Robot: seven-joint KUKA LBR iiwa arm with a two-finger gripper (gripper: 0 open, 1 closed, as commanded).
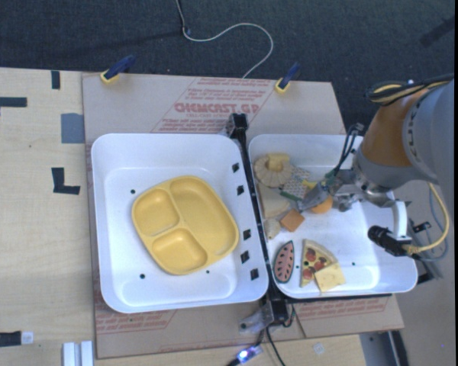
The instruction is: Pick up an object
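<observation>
**Camera view: gripper low among the right bin's toy food**

Camera view puts the gripper [314,198] down in the right bin [366,280], over an orange piece [321,205]; whether it grips, I cannot tell. A tan cube [292,220] lies just at 7 o'clock. Pizza slice [319,264] and watermelon slice [284,261] sit at 6 o'clock, clear. A yellow tray [185,223] fills the left bin [107,204], at 9 o'clock.
</observation>
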